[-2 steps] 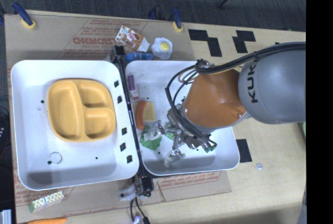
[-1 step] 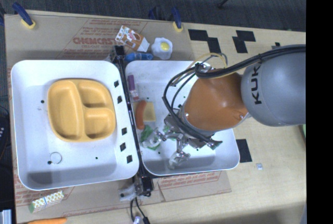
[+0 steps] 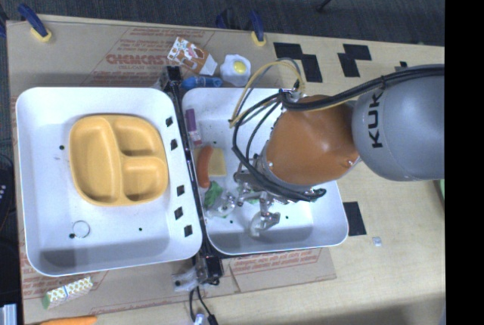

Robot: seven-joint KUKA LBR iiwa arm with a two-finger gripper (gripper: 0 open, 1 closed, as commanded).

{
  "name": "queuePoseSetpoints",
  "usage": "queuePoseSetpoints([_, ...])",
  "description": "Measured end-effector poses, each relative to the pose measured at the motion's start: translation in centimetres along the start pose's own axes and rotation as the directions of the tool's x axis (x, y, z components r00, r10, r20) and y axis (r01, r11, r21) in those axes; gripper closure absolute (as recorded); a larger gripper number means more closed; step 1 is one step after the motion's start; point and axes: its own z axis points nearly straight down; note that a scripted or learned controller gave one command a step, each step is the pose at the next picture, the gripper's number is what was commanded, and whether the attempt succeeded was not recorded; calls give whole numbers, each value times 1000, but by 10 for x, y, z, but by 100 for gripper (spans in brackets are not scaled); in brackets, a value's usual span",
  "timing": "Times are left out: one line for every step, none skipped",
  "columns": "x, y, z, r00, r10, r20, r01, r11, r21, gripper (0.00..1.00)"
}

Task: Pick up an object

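Objects lie jumbled at the left side of the right bin (image 3: 333,229), just left of and above the arm's gripper (image 3: 253,202): an orange, carrot-like piece (image 3: 203,166) sits against the bin's left wall, a pale yellow block (image 3: 218,162) touches its right side, and a small green item (image 3: 213,195) rests below them, the closest of the three to the claw. A slim purple item (image 3: 190,121) lies farther up along the same wall. The claw is down inside this bin, its metal parts near the bin floor beside the green item; whether it is released or clenched cannot be told from this angle, and nothing can be seen between its fingers. Directly above and right of the claw, the orange band (image 3: 310,146) of the KUKA arm (image 3: 401,127) covers much of the bin, with black and yellow cables (image 3: 253,108) looping over it. Well to the claw's left, the left bin (image 3: 30,165) holds a yellow divided tray (image 3: 117,157), and a small clear ring (image 3: 80,228) lies near that bin's lower left corner. Beyond the bins' far rim, above the claw, a small printed packet (image 3: 186,54), a blue object (image 3: 200,81) and a white and yellow object (image 3: 237,68) rest on the cardboard-covered bench (image 3: 393,270). Blue clamps (image 3: 34,21) grip the bench's far edge.
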Motion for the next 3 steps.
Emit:
queuePoseSetpoints([-18, -49, 0, 995, 99, 0, -99, 995, 0, 0])
queuePoseSetpoints([-5, -16, 0, 996, -84, -2, 84, 996, -3, 0])
queuePoseSetpoints([81, -24, 0, 929, -371, -1, 371, 929, -1, 0])
